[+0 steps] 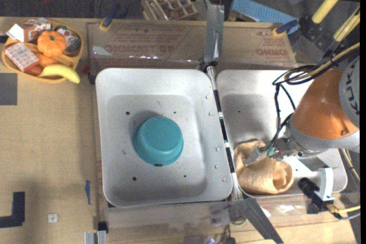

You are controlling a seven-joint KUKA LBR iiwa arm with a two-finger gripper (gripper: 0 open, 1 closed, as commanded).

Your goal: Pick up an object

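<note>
**Down on the tan thing, grip unproven**

My gripper (270, 150) sits low in the right bin (251, 88), at the lower right of the frame, touching the crumpled tan object (260, 174) by the bin's near-left corner. I cannot tell how it is set. The object looks soft, so I may catch only a fold and lose it, or scrape the wall. The teal bowl (159, 140) lies overturned in the left bin (114, 100).
</note>
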